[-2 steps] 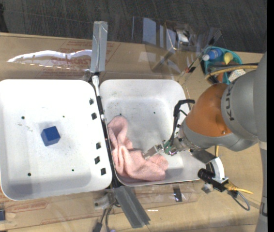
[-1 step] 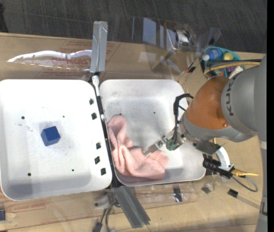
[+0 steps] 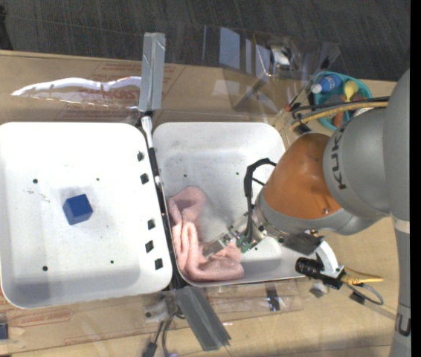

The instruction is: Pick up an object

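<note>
Cloth: You can see a pink cloth (image 3: 195, 236) lying crumpled in the right bin (image 3: 218, 143), against that bin's left wall and down toward its near edge.
Gripper: Your gripper (image 3: 225, 245) is low in the right bin, with its tip right at the lower right part of the pink cloth. It looks like it is touching the cloth there.
Grip: You cannot tell from this view how the tip is set or if it has hold of the cloth. The tip is small and blurry against the pink folds.
Arm: The grey arm (image 3: 367, 169) with its orange band (image 3: 300, 181) comes in from the right and covers the right side of that bin.
Block: A blue block (image 3: 78, 208) sits alone in the left bin (image 3: 62, 143), well apart from the gripper.
In the way: The wall between the two bins stands between the gripper and the blue block. A black cable (image 3: 251, 181) loops over the right bin just above the gripper.
</note>
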Tool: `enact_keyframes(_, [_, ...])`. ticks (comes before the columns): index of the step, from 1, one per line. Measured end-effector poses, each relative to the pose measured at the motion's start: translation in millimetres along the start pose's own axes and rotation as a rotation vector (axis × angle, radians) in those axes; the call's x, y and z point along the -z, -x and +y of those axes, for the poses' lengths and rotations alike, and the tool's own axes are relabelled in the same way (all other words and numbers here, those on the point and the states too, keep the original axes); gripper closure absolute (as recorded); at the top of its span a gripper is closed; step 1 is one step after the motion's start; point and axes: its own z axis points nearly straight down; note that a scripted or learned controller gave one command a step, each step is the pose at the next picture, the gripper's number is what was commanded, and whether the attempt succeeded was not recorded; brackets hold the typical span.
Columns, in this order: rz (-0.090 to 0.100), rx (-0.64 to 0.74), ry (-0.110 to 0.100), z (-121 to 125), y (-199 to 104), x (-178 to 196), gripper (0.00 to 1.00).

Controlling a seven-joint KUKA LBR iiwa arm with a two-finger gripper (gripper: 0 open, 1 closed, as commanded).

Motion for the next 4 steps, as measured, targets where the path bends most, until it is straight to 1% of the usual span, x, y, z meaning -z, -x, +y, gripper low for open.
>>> enact_keyframes(1, [0.002,0.004,-0.001,0.8,0.1,9.5,1.0])
enact_keyframes(2, [-0.001,-0.252,-0.001,81.7,59.2,34.8,1.0])
enact_keyframes(3, [-0.001,-0.184,0.0,103.0,82.7,92.4,1.0])
enact_keyframes(4, [-0.001,-0.183,0.0,103.0,82.5,92.3,0.0])
